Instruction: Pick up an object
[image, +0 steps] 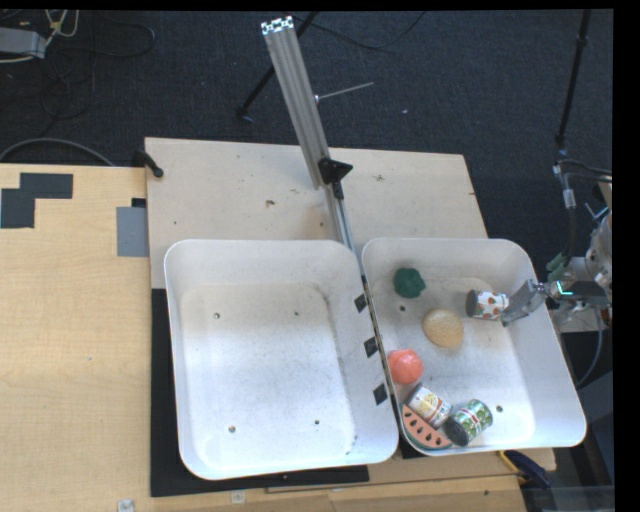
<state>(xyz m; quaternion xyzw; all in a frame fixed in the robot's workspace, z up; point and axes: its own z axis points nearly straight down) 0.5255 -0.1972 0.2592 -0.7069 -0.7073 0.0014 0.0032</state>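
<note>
Plainly, left bin (260, 350): sitting bare beside the divider, offering nothing to pick.
Right bin (545, 400): carrying a green lump (408, 282) near its far edge, a tan disc (443, 328) at its middle, a red ball (405, 366) against its left wall, and cans (452, 414) crowding its near edge.
Small can (486, 303): lying by the right wall, just off the fingertips.
Gripper (520, 305): reaching over the right rim; fingers looking slightly parted, clamping nothing.
Risk: fingers nudging the can so it is rolling away, or closing short on air.
Surroundings: pale bench board, dark carpet, slanted metal rail.
</note>
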